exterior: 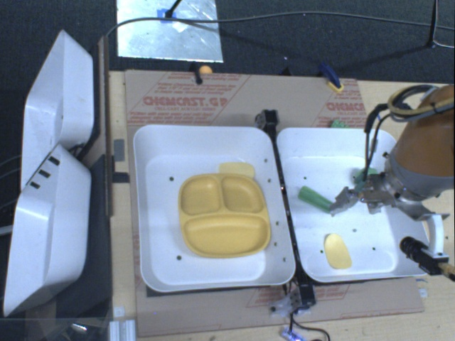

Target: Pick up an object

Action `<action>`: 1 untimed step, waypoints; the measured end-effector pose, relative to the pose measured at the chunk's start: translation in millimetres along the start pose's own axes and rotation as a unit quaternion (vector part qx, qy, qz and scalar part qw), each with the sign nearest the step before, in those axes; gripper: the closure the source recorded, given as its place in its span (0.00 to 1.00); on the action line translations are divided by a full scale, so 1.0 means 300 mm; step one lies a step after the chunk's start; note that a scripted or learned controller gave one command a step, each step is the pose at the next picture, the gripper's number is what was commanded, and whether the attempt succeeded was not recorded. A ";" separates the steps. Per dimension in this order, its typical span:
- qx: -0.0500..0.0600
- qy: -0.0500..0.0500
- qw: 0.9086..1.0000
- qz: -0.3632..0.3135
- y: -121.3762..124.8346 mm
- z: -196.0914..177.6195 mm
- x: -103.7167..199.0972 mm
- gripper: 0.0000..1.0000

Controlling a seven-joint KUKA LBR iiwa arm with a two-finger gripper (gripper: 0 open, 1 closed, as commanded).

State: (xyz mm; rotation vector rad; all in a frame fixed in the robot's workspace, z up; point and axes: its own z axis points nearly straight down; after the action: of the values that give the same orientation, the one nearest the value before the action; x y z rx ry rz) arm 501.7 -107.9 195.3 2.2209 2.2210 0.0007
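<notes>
In the right bin [313, 261] a green cylinder [314, 198] lies at a slant near the middle. A pale yellow oval piece [338, 251] rests flat toward the front. My gripper [345, 199] hangs low over the right bin, just right of the cylinder's near end and close to it. I see nothing held in it. The grey arm with its orange band [426, 148] comes in from the right and hides the bin's right side.
The left bin [153, 190] holds a yellow divided plate [225, 214] and a pale yellow flat piece [237, 169] behind it. A black divider clamp [268, 119] sits between the bins. A small green item [339, 124] lies on the cardboard behind the right bin.
</notes>
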 end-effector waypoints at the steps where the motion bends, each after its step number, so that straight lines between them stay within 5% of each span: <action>1: -0.001 0.000 1.000 -0.001 0.203 -0.096 -0.020 0.00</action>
State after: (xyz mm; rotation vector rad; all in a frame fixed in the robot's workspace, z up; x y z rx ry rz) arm 562.6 -114.0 224.3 2.2184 2.2211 0.0030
